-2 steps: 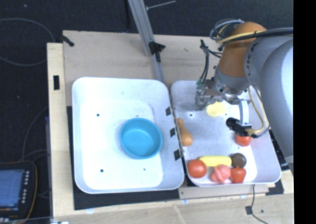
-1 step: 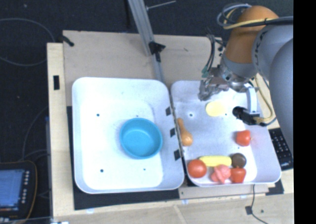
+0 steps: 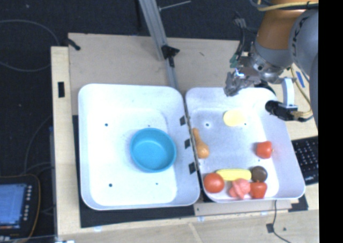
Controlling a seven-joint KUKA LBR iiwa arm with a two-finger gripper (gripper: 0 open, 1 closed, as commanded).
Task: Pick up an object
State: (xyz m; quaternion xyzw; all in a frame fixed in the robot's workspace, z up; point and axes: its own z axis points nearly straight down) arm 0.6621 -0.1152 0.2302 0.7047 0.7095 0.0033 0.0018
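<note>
Where dark floor surrounds it, the bench (image 3: 118, 59) bears two white bins (image 3: 96, 129).

Below me lies the pale tan wooden bench (image 3: 118, 59). Directly on it rest two shallow white plastic bins, side by side and touching: the left bin (image 3: 107, 102) and the right bin (image 3: 214, 102). A slanted grey metal post (image 3: 153, 19) rises from its far side.

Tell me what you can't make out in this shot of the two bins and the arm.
- Gripper: too small and blurred in the camera view to tell its finger state.
- Pink item: partly covered by the banana and red pieces, so its identity is unclear.
- Keyboard: cut off at the right.
- Screen: cut off by the left edge.
</note>
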